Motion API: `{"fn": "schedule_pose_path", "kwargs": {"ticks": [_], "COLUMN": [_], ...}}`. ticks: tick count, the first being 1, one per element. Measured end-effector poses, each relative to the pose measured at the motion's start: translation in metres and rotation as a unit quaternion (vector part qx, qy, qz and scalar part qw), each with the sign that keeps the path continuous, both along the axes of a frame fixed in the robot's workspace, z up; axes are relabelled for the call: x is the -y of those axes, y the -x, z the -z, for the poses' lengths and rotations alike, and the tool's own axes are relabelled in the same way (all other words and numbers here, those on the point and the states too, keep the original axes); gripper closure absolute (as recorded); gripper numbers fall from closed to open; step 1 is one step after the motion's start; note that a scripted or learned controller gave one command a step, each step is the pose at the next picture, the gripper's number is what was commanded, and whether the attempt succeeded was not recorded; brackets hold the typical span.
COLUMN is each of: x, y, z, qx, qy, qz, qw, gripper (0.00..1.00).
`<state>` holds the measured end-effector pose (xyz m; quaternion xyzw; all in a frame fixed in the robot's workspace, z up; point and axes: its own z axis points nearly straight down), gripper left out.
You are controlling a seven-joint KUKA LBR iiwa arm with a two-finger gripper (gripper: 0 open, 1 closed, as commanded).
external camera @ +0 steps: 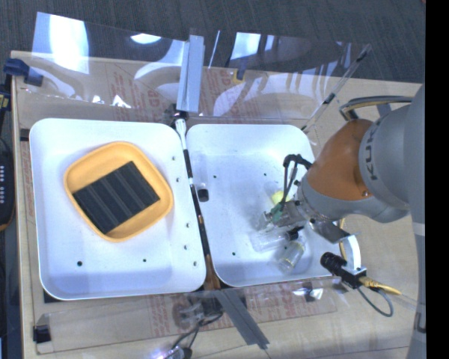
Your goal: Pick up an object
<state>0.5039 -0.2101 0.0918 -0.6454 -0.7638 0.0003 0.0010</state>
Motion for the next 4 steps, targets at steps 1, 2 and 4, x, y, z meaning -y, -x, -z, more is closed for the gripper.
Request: {"fn": "schedule_pose_path", "kwargs": {"ticks": [1,2,4], "x": [0.001,0.000,-0.109], "y": [-0.028,-0.003,-0.028], "z": [-0.041,-0.108,-0.006], "qx": [0.001,0.002,0.000], "qy": [0.0003,0.0012,0.0004], "qz": [-0.086,-0.186,-0.373], "qw": [0.9963,0.9825,0.9278], "gripper": [0.00,0.00,0.00]}}
